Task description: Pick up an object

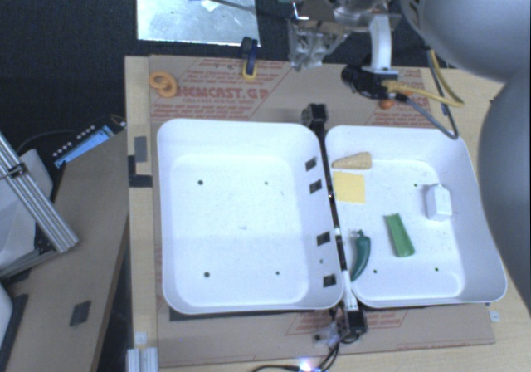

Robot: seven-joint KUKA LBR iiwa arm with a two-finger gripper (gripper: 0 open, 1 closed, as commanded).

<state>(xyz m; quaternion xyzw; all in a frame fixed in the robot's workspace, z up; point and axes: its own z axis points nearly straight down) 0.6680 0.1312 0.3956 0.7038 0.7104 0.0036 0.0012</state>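
Grey arm (465, 5) hangs high behind the right bin (465, 279), wrist down.

Two shallow white bins sit side by side on the bench: the left bin (241, 296) and the right bin (465, 279). Five loose objects lie in the right bin, one of each kind: one tan cone-shaped piece (352, 162), one flat yellow square (348, 188), one small white block (437, 201), one light green bar (399, 235) and one dark green pepper-shaped piece (360, 253). Four small black clips (315, 187) sit along the seam between the two bins. On the cardboard behind the bins there is one orange ring (163, 83) and one yellow and blue clamp (249, 59). One grey arm carries one gripper (309, 48).
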